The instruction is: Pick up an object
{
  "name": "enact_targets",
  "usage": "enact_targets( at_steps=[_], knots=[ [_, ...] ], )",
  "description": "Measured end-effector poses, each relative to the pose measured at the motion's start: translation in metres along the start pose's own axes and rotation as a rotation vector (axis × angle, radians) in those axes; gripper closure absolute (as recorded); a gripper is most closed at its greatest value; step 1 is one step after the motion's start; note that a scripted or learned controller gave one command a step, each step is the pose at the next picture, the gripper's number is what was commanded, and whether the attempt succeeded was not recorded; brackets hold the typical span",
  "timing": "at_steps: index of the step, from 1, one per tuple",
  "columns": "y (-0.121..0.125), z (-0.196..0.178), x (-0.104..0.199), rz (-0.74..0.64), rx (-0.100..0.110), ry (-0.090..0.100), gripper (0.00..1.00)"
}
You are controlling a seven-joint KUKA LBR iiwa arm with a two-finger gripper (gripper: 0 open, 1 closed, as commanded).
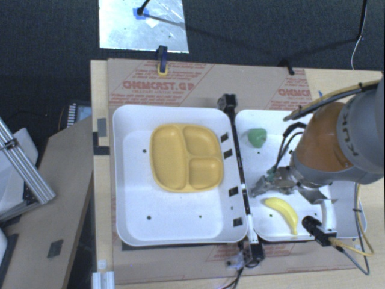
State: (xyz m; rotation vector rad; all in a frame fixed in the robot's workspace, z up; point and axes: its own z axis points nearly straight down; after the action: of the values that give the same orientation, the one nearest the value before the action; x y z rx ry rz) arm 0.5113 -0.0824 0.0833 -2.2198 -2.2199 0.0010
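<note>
Banana (284, 213): yellow, lying flat on the floor of the right bin (264, 122), toward that bin's near edge, curving from upper left down to lower right. Nothing grips it.

Green object (257, 137): small, rounded, resting in the same bin's far left part, well apart from the banana.

End effector (264, 185): low inside the right bin, close to the divider between the two bins and just above the banana's upper end in the view. Its tips are small and blurred against the white floor; whether they stand wide or narrow cannot be told, and no object is seen between them. Contact with the banana cannot be confirmed.

Arm (337, 143): grey with an orange band, entering from the right and covering much of the right bin's far side.

Left bin (129, 179): holds a yellow divided tray (185, 157), three compartments, lying upright near the bin's centre.

Both bins sit side by side on the bench (99, 89), over a printed cardboard sheet (180, 80).
</note>
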Motion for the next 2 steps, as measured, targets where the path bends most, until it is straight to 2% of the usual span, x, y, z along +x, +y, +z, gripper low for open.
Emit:
enact_targets(
  at_steps=[1,2],
  knots=[
    [0.001,-0.011,0.0,0.0,-0.003,-0.001,1.0],
    [0.005,-0.075,-0.003,-0.004,-0.01,-0.002,1.0]
  ],
)
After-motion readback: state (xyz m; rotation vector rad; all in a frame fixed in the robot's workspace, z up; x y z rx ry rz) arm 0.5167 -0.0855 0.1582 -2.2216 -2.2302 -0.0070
